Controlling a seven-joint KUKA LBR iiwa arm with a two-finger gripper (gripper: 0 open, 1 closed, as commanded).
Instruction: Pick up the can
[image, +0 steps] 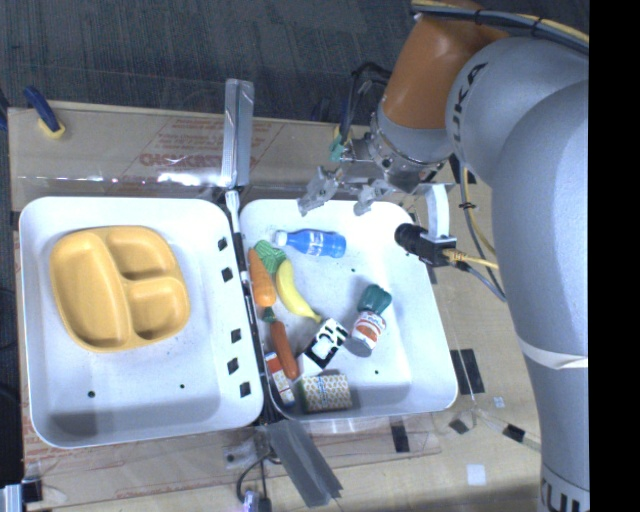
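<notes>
Left bin (40, 300): yellow divided tray (120, 285) sitting in it. Right bin (425, 350), along its left wall: carrot (262, 278), banana (293, 290) just beside it, and a second orange carrot-like piece (284, 348) lower down. Blue bottle (312, 242) lies on its side near the bin's top. Can (324, 391) lies on its side at the bottom edge of the right bin, next to a black-and-white block (327, 342). Small bottle with green cap (371, 315) lies tilted right of the block. Gripper (335, 198) hangs over the top rim of the right bin, fingers spread apart with nothing between them, well apart from the can.
</notes>
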